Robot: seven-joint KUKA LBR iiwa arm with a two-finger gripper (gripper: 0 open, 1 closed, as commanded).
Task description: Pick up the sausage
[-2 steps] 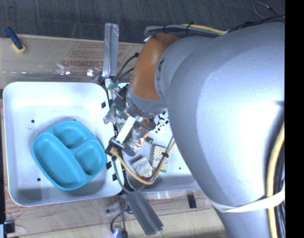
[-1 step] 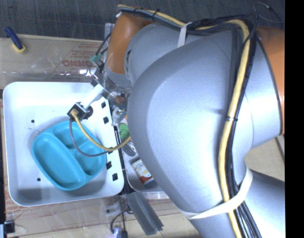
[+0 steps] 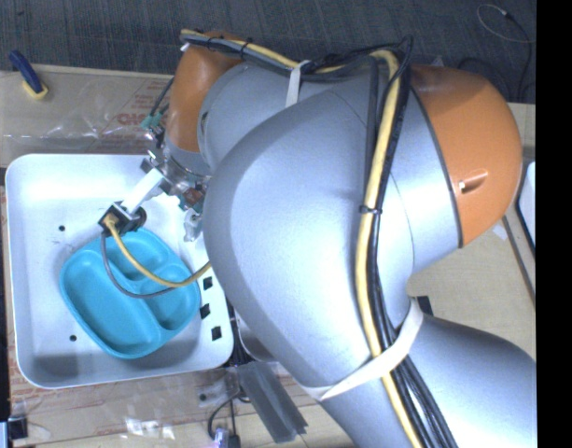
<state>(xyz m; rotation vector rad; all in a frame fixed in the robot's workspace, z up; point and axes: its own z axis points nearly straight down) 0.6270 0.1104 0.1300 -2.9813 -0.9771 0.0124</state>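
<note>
My grey arm with its orange band [image 3: 472, 157] reaches in from the right and covers most of the view. Its wrist comes down over the right side of the left white bin [image 3: 43, 194], and my gripper [image 3: 186, 208] sits there just above the bin floor, largely hidden by the wrist. A blue two-compartment dish [image 3: 118, 301] lies in the bin's front half, just left of and below the gripper. The arm hides the bin's right part and nearly all of the right bin.
A sheet of clear plastic over cardboard [image 3: 90, 110] lies behind the left bin. A small blue and yellow tool [image 3: 29, 75] rests at the far left corner. A white strip of the right bin [image 3: 526, 199] shows past the arm.
</note>
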